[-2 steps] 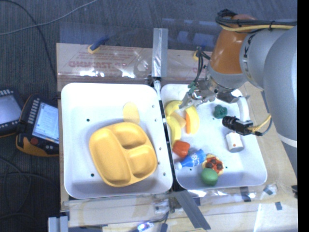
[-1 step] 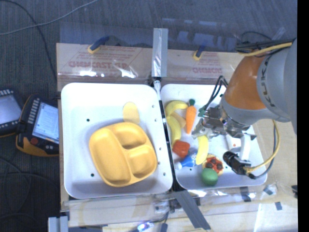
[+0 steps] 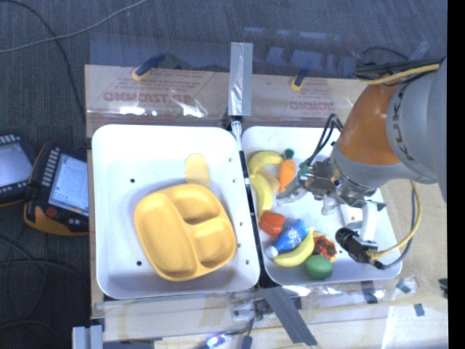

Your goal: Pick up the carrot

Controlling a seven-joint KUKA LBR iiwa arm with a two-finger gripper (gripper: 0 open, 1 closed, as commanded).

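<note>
Carrot point(image 3: 288, 171) sits in the right bin point(image 3: 378, 264), at about 10 o'clock of its floor, leaning on a banana point(image 3: 263, 160) at the bin's 11 o'clock. Pincer point(image 3: 296, 187) hangs just at the carrot's 5 o'clock; can't tell its opening, fingers are blurred against the wrist. Red pepper point(image 3: 272, 222), a second banana point(image 3: 298, 251) and a lime point(image 3: 318, 267) lie toward 6 o'clock. Left bin point(image 3: 116, 158) holds a yellow divided tray point(image 3: 185, 230).

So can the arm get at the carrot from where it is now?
Probably yes. The carrot lies on top beside the bananas in the right bin, uncovered, and the end effector sits right next to it.
</note>
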